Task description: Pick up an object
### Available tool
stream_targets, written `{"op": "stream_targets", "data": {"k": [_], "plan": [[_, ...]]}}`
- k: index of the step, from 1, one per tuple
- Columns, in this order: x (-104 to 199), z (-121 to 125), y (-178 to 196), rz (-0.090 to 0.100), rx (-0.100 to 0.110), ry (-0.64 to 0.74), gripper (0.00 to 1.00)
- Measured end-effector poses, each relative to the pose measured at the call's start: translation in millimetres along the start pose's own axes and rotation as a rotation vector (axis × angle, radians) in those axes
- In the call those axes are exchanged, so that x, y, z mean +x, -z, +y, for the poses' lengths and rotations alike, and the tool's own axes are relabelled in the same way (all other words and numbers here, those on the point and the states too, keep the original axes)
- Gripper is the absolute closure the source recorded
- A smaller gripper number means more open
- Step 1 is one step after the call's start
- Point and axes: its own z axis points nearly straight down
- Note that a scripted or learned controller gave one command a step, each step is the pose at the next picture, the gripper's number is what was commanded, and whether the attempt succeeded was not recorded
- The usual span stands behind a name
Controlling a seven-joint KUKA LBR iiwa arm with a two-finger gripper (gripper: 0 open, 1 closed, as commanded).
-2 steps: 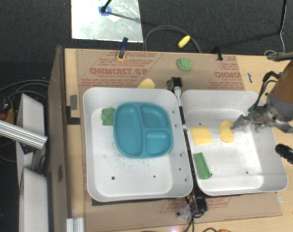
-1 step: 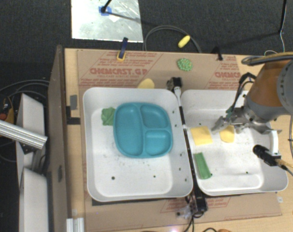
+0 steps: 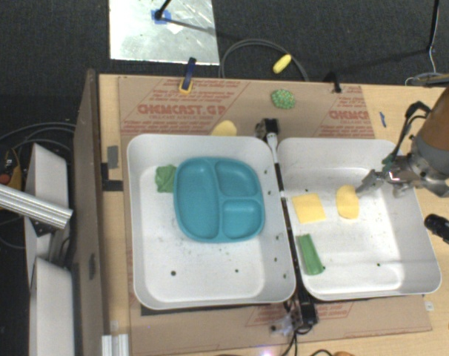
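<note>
While the tool [image 3: 373,179] hovers over the right bin [image 3: 413,269], whether it is open cannot be told; nothing visibly held. Contents: yellow oval [image 3: 347,202] just beside the tool, yellow block [image 3: 309,208], green stick [image 3: 310,254]. Left bin [image 3: 147,265]: blue tray [image 3: 218,199]. Step: approach. Next, likely: descend onto the oval, close

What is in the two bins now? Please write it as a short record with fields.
left bin: blue divided plate, green piece at the plate's left edge
right bin: yellow square block, yellow oval piece, green stick
gripper: over the right bin, right of the yellow oval piece, holding nothing seen
outside the bins: small green ball on the cardboard behind
</note>
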Motion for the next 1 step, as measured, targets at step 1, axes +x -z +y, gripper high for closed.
{"op": "stream_targets", "data": {"k": [1], "plan": [[34.8, 1.3, -48.7, 0.005, 0.006, 0.008, 0.0]]}}
